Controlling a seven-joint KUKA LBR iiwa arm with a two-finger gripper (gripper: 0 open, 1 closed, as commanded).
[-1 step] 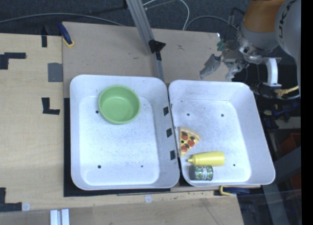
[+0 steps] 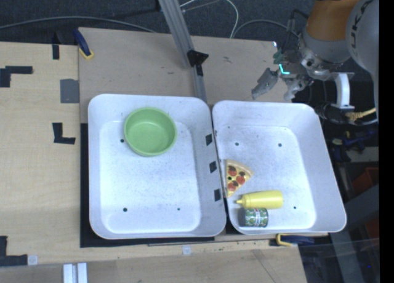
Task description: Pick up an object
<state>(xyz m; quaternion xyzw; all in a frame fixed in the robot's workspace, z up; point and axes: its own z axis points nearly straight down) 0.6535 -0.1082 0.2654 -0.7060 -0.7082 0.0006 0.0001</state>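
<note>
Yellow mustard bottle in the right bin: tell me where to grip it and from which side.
Grip the yellow mustard bottle across the middle of its body, coming straight down from above. It lies on its side, long axis roughly left-right, nozzle toward the pizza slice. The green can sits close along its near side, so one finger has little room there; the far side looks freer.

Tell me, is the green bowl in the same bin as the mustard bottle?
No. The green bowl sits in the left bin, while the mustard bottle lies in the right bin.

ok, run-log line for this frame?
gripper: open, above right bin's far edge, holding nothing | mustard bottle, can, pizza slice: unpicked
</note>
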